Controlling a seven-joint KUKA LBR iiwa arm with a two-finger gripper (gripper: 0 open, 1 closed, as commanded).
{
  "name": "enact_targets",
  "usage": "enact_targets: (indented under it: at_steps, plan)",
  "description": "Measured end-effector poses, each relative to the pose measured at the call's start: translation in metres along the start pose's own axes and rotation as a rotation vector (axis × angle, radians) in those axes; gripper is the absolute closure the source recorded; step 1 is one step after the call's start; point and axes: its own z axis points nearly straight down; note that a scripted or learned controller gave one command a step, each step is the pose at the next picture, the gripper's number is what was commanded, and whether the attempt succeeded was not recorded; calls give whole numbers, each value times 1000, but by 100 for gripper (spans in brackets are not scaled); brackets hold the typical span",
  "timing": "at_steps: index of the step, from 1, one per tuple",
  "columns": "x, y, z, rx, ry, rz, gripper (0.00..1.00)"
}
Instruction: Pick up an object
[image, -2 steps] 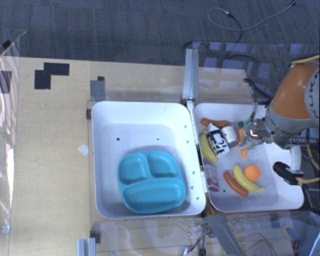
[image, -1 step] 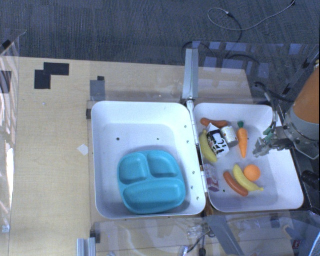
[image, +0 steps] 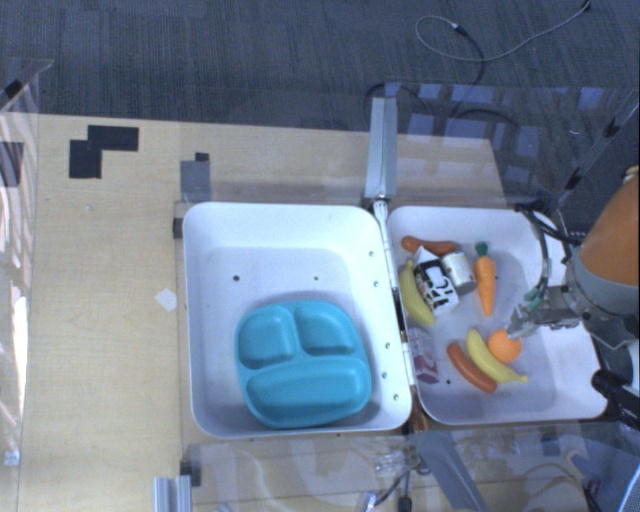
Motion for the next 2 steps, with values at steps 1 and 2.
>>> enact_targets:
  at_steps: [1, 2]
  plan:
    - [-22, -17, -64, -3, -2, -34, 100]
    - [6, -14, -96, -3, -1, -67, 100]
